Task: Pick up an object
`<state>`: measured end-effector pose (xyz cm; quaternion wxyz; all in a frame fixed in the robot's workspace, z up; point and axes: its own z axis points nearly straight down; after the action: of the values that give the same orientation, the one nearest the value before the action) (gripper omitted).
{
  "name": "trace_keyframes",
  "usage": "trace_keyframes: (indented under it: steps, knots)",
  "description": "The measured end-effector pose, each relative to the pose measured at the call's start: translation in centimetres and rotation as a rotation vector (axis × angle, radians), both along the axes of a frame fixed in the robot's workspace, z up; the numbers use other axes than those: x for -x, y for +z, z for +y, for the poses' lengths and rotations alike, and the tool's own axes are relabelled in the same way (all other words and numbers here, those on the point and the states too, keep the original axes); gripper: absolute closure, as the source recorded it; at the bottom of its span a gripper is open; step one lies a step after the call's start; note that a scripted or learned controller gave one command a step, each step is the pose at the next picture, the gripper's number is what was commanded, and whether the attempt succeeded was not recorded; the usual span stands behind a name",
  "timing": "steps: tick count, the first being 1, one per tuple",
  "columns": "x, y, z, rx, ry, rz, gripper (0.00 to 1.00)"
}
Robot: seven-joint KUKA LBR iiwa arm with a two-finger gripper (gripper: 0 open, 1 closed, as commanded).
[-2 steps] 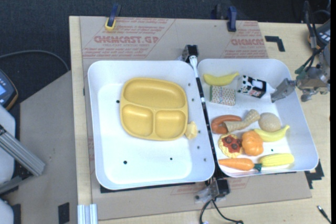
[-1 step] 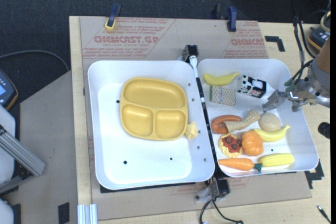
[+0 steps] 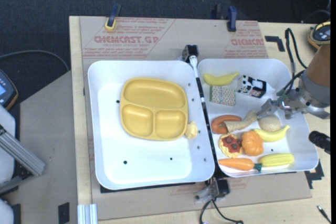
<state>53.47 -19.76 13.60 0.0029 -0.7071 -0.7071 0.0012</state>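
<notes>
The right bin (image 3: 302, 162) holds several toy foods. At the back lie a yellow banana (image 3: 220, 78), a patterned box (image 3: 223, 95) and a black-and-white item (image 3: 252, 86). Further forward are a sausage (image 3: 224, 120), a pale long root (image 3: 240, 124), a beige round piece (image 3: 270, 124), a second banana (image 3: 274, 134), an orange fruit (image 3: 252, 143), a pizza slice (image 3: 230, 145), a carrot (image 3: 236, 164) and a corn cob (image 3: 276, 160). My gripper (image 3: 269, 106) reaches in from the right, low over the beige piece and the root's end.
The left bin (image 3: 97, 113) carries a yellow divided plate (image 3: 154, 108), with a small pale yellow piece (image 3: 191, 130) by its right rim. A black rail (image 3: 202, 107) runs between the bins. Cables (image 3: 290, 50) hang by the arm at the right.
</notes>
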Motion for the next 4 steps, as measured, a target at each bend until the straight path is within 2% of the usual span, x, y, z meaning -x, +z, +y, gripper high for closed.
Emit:
trace_keyframes:
  steps: [1, 2, 3, 4]
  knots:
    - [-0.2, -4.9, -0.1, 0.006, 0.000, -0.010, 0.00]
    - [-0.1, -3.9, 0.0, 0.005, -0.001, -0.009, 1.00]
    - [-0.1, 0.6, 0.6, 0.005, 0.001, -0.011, 1.00]
    - [-0.2, 6.8, 0.3, 0.005, 0.001, -0.011, 1.00]
